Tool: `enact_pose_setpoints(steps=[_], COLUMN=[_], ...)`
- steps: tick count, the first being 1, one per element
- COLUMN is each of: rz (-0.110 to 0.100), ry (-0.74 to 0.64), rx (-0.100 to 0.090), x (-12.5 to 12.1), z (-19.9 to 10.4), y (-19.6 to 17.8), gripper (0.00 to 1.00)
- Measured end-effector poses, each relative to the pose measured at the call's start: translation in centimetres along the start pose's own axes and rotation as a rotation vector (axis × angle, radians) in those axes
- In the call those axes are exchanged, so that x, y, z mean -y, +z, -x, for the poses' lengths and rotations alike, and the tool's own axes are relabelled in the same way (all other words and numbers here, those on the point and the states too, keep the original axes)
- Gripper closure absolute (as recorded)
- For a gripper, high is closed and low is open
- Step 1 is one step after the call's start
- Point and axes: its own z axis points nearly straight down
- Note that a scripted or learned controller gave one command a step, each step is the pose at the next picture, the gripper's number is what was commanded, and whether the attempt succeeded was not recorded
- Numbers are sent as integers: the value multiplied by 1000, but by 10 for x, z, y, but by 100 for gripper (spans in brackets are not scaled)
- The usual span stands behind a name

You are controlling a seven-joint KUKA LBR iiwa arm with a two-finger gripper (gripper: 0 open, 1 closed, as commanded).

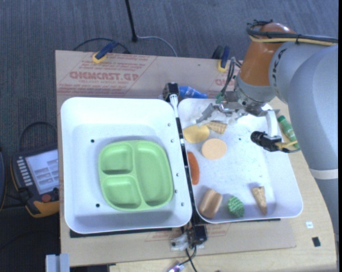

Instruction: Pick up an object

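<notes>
- Left bin (80,123) holds a green divided tray (136,173) with 3 compartments
- Right bin (284,203) holds an orange sausage (194,168) at its left wall, a yellow piece (195,134), a round orange disc (214,149), a brown roll (210,202), a green knobbly piece (235,206) and 2 cones, one near the gripper (218,127), one at the front (260,198)
- Gripper (216,111) sits low over the bin's far left corner, just above the upper cone; I cannot tell whether it is open or grasping anything
</notes>
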Motion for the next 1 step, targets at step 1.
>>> enact_pose_setpoints(steps=[1], rz=[11], ry=[245], rx=[-1], x=[33], z=[-5], y=[21], gripper=[0])
